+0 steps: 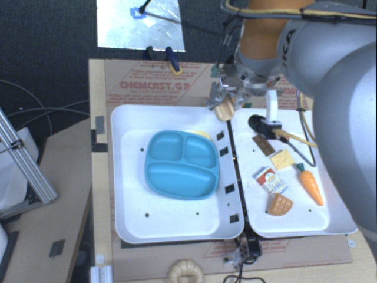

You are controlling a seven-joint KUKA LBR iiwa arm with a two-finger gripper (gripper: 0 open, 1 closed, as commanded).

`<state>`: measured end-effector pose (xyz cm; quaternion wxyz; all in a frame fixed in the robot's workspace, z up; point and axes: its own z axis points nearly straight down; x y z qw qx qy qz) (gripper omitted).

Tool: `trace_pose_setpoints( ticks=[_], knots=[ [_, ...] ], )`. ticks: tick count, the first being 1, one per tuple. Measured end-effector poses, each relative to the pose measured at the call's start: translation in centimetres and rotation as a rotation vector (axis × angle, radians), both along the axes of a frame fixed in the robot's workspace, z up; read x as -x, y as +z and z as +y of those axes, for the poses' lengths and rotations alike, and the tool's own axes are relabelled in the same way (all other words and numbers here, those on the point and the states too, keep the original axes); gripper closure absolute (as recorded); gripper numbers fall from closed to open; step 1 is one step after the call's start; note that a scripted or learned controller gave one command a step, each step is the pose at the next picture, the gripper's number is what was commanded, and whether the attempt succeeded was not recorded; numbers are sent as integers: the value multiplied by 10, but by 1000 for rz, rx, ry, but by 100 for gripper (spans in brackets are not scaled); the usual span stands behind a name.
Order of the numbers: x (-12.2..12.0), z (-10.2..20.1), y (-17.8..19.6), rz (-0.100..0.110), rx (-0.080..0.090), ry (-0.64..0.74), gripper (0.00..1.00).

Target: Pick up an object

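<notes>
Blue tray [181, 164] — smooth, glossy plastic

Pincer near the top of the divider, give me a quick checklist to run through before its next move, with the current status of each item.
1. Pincer holds something: ok, a small tan object sits between its fingers.
2. Tan object lifted off the bins: cannot tell.
3. Blue plate lies flat in the left bin: ok.
4. Carrot, waffle piece and small carton lie in the right bin: ok.
5. Carrot lies apart from the waffle piece: ok.
</notes>
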<state>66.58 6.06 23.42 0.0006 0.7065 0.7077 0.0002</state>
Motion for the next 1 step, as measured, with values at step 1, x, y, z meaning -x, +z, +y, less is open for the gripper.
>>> trace_pose_setpoints(
  ticks=[1],
  knots=[
    [3,-2,-20,1,0,-1,100]
  ],
)
